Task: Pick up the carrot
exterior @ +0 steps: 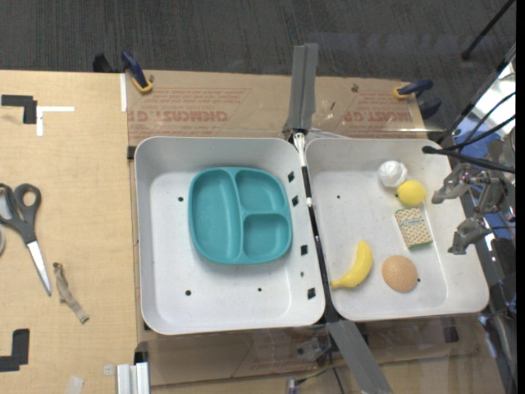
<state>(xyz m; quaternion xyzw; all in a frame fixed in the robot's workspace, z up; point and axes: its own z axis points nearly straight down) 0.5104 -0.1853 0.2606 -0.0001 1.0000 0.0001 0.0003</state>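
Standing here, I'd say the pick has hardly begun: the gripper (469,212) hangs at the right bin's (394,312) right edge, above its rim, with nothing that I can see in its hold, and whether it is open or closed I cannot tell. Lying loose in that bin are a banana (354,266), a tan egg-shaped thing (399,273), a speckled sponge (413,227), a lemon (411,192) and a white lump (392,171). I cannot tell which, if any, is the carrot, so finding, reaching, gripping and lifting all remain.
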